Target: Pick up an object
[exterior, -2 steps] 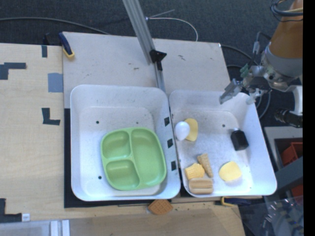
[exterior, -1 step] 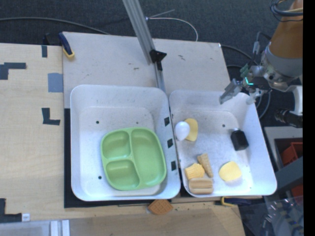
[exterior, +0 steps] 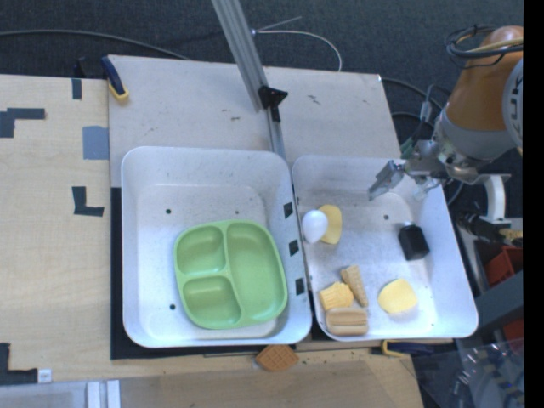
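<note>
While the arm reaches in from the right, two shallow white bins sit side by side on the bench; the left bin holds a green divided plate with three compartments, lying flat toward the bin's near right part; the right bin holds several small things. Near its left wall a white egg touches a yellow piece just beside it; toward the right wall lies a black block, apart from the rest; along the near side a yellow corn piece sits beside a tan cone, with a tan bun just in front of them, and a round yellow piece lies near these to the right. Outside the bins, a tan waffle-like piece rests on the bench at the near edge. The gripper hangs over the far part of the right bin, above bare floor and well apart from the black block; one grey finger points left and down; whether the jaws are spread or pressed together cannot be told, and nothing is seen between them.
</note>
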Motion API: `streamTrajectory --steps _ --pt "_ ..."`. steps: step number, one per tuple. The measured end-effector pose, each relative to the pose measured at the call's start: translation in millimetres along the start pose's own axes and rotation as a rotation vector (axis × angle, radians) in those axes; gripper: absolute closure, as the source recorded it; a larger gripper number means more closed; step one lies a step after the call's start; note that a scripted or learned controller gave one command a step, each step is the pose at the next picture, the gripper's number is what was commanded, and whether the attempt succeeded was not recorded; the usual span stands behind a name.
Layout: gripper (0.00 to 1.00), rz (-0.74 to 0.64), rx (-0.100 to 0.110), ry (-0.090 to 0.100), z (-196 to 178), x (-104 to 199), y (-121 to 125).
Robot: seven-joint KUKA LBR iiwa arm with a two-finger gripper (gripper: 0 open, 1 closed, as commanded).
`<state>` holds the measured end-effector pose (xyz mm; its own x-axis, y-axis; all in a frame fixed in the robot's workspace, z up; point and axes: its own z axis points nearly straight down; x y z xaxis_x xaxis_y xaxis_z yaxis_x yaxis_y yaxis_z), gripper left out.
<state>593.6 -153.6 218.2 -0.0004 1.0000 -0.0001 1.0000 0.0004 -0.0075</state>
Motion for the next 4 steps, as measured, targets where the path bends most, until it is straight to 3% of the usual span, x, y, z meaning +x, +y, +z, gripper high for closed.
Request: streamTrajectory --steps 2,3,4 --pt "0.0 -0.001 0.001 0.001 110 -1 -3" --pt "1.0 -0.002 -0.004 0.0 96 0 -2" --pt "1.0 -0.002 -0.012 -0.001 38 10 -1"
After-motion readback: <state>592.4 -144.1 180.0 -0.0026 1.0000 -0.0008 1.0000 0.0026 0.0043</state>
